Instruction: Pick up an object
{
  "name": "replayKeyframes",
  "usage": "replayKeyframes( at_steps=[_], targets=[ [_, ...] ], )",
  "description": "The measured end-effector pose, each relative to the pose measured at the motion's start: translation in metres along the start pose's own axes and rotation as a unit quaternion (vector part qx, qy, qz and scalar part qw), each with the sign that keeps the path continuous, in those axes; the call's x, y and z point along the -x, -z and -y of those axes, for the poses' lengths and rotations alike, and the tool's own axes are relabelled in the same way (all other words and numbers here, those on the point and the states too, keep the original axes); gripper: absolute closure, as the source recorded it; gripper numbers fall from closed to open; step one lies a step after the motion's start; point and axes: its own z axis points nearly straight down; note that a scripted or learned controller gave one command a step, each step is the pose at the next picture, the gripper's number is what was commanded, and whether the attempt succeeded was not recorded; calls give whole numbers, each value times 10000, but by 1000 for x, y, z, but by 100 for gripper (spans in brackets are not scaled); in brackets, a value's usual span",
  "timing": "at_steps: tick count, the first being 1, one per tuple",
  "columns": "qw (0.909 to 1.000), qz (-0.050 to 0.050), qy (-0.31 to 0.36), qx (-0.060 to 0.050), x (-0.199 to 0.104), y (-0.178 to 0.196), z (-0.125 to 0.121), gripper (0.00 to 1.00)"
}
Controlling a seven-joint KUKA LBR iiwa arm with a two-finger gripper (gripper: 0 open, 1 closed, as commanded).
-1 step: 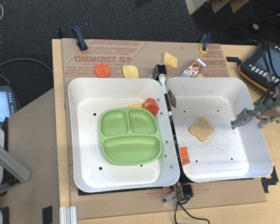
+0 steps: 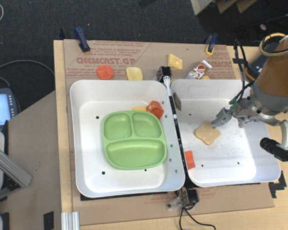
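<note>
A tan bread-like piece (image 2: 207, 134) lies in the right bin (image 2: 230, 174), left of its middle. My gripper (image 2: 230, 120) hangs just above and to the right of it, fingers spread apart and open, with nothing between them. One fingertip (image 2: 219, 120) is close to the tan piece's upper right edge. A small orange block (image 2: 189, 159) rests on the rim between the two bins. In the left bin (image 2: 86, 128) sits a green divided plate (image 2: 133, 140), with a red object (image 2: 155, 109) and a yellow slice (image 2: 139, 108) at its far right corner.
On the cardboard behind the bins lie an orange-red disc (image 2: 104, 72), a pale yellow piece (image 2: 134, 74), a yellow wedge (image 2: 174, 61), a small printed packet (image 2: 199, 71) and a black item (image 2: 164, 73). Blue clamps (image 2: 81, 40) (image 2: 211, 43) hold the far edge.
</note>
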Motion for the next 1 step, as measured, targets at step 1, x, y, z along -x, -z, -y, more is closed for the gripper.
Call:
replayKeyframes(
  at_steps=[1],
  targets=[
    [10000,20,-2,29,-40,-90,-18,0]
  ],
)
